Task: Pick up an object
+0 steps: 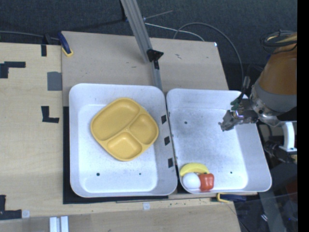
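Hand (227, 124) above right bin (251, 178)

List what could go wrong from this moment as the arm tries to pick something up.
1. The yellow piece, white ball and red piece sit bunched against the right bin's near wall, so the gripper may hit the wall or just push them.
2. The ball could roll off.
3. The yellow divided plate in the left bin looks wide and flat, likely hard to grasp.
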You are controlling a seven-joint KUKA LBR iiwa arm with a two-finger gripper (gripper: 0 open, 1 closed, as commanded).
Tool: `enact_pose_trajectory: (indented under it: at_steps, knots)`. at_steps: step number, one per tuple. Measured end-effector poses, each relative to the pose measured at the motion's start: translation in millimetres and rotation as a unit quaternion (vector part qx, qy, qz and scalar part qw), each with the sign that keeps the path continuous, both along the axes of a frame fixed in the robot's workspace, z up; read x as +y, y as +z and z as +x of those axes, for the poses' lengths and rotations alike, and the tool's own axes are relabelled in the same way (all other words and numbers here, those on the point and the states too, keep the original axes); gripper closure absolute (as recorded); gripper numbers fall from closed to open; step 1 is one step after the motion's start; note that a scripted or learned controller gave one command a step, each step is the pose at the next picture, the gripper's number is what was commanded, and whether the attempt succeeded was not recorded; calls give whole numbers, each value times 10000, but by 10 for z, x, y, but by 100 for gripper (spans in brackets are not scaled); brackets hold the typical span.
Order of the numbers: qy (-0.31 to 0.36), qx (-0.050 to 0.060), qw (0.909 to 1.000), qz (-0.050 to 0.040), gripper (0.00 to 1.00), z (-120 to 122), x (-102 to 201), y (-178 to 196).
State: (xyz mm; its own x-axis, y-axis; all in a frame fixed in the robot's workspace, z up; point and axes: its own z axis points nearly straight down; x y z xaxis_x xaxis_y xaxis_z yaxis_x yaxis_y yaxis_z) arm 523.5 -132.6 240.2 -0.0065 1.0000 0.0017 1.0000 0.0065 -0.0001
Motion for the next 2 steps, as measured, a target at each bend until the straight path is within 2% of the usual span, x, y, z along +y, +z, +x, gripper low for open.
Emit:
enact_pose_trajectory:
  at_steps: [1,2]
  knots:
    - [-1,12,10000,-5,100,169,473,-126]
    - [8,6,10000,1,100,259,1023,-69]
